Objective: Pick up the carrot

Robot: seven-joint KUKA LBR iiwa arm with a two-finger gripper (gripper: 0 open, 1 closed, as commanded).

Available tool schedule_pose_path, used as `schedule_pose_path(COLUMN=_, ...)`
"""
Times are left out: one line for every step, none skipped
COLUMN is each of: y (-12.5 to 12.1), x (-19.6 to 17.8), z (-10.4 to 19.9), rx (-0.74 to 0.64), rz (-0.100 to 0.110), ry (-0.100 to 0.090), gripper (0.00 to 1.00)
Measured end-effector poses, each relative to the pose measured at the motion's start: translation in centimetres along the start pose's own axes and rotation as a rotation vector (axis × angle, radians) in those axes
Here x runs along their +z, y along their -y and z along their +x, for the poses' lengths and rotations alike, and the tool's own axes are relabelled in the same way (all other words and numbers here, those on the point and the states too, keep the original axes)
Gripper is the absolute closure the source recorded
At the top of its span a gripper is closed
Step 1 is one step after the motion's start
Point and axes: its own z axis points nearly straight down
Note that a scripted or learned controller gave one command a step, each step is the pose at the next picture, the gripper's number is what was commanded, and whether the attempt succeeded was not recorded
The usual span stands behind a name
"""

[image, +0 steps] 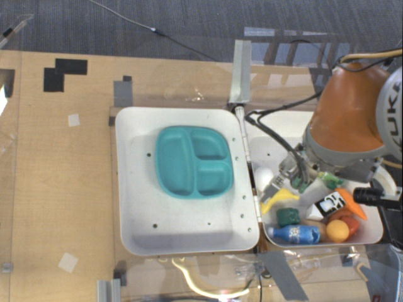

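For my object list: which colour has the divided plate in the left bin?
Teal plate, camera view.

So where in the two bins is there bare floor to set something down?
The left bin has bare white floor all around the teal divided plate, widest along its near edge. The right bin is crowded: carrot, orange ball, blue bottle, green and yellow pieces, with the hand above them.

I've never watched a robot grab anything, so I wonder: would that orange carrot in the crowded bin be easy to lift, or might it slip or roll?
The carrot looks like a smooth, tapered toy, so it is probably stiff and light, yet may slide between fingers. It lies wedged among other items near the bin's wall, so rolling seems unlikely, but neighbours could get nudged.
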Motion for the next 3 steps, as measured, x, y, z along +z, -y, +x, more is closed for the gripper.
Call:
schedule_pose_path(y=0.00, x=0.00, z=0.00, rx=0.000, rz=0.000, ry=0.000, gripper=0.00)
schedule_pose_path(y=0.00, x=0.00, z=0.00, rx=0.000, rz=0.000, ry=0.000, gripper=0.00)
schedule_pose_path(y=0.00, x=0.00, z=0.00, rx=0.000, rz=0.000, ry=0.000, gripper=0.00)
